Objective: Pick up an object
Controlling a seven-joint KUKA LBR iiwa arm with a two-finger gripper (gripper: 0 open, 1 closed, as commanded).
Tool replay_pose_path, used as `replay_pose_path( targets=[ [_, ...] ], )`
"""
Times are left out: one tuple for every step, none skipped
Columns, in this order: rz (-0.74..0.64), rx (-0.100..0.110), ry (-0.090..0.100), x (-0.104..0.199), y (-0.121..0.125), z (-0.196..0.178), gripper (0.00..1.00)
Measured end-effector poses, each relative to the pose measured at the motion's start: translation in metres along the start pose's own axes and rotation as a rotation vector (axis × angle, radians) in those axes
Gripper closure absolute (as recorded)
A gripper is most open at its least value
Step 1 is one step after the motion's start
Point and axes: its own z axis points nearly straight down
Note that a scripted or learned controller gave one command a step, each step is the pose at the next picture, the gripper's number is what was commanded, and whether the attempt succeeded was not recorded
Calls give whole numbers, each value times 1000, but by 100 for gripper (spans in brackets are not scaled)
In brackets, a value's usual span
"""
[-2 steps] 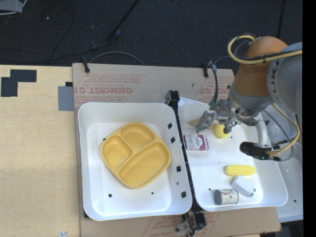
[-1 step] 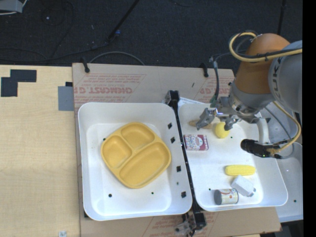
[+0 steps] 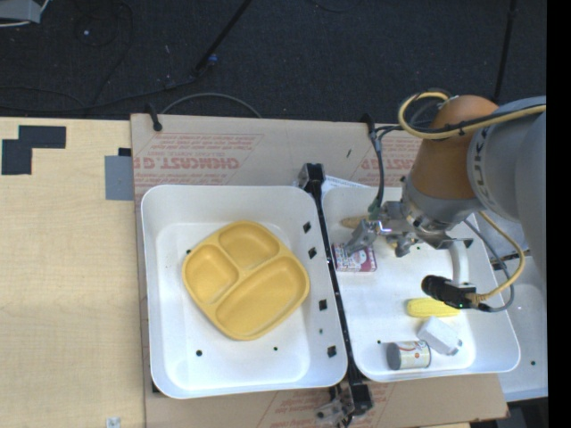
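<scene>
Pink packet (image 3: 355, 259) just beside claw (image 3: 367, 237)

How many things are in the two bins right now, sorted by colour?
Yellow: 2, the plate in the left bin and a small piece in the right bin.
Pink: 1, a packet, right bin.
White: 2, a block and a grey-capped bottle, right bin.
Total: 5.
</scene>
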Motion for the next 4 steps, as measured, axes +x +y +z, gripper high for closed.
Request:
replay_pose_path(
  targets=[
    [0, -9, 4, 2, 2, 43, 0],
    [5, -20, -10, -6, 5, 28, 100],
    [2, -11, -1, -8, 6, -36, 100],
    [-1, -12, -1, -9, 7, -89, 100]
  ],
)
